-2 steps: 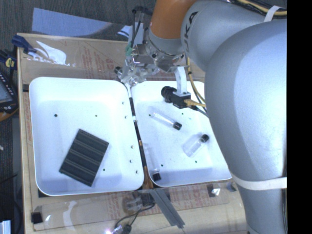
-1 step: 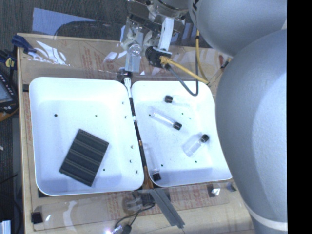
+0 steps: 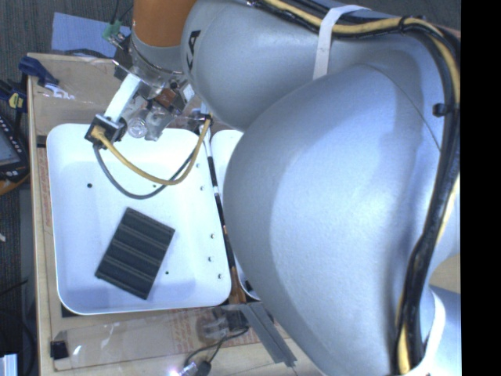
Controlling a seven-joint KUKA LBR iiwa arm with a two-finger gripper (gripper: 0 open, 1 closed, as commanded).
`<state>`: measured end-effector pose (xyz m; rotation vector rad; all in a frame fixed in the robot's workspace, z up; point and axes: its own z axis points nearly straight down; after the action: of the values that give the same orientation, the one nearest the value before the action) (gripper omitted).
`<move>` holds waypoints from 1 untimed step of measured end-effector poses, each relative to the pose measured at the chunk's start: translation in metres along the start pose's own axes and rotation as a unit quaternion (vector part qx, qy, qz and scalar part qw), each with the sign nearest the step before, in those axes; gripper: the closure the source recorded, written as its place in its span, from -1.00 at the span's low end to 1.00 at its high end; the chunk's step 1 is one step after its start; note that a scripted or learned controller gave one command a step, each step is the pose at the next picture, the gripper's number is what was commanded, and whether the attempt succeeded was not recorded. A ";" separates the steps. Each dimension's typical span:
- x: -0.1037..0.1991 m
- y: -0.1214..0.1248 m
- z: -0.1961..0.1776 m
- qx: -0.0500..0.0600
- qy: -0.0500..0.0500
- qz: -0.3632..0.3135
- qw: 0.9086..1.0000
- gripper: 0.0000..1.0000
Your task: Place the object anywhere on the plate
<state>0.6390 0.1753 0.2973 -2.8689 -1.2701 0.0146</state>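
Dark ribbed slab (image 3: 135, 254) (rectangular) in bin (image 3: 70, 288)

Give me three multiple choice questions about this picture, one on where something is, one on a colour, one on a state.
1. Where does the dark ribbed block lie?
A. In the left bin
B. On the floor
C. On top of the arm

2. What colour is the band above the arm's wrist?
A. Green
B. Orange
C. Purple

3. How does the ribbed block lie?
A. Flat on the bin floor, turned at a slant to the bin's walls
B. Standing on end
C. Hanging in the air

Answers: 1 A, it rests inside the left bin, near its front. 2 B, the band is plainly orange. 3 A, its broad grooved face is up and its edges run diagonally.
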 end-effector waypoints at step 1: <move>-0.070 -0.004 0.068 -0.002 0.000 -0.019 1.000 1.00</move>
<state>0.5884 0.1262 0.2299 -2.8465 -1.3264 0.0132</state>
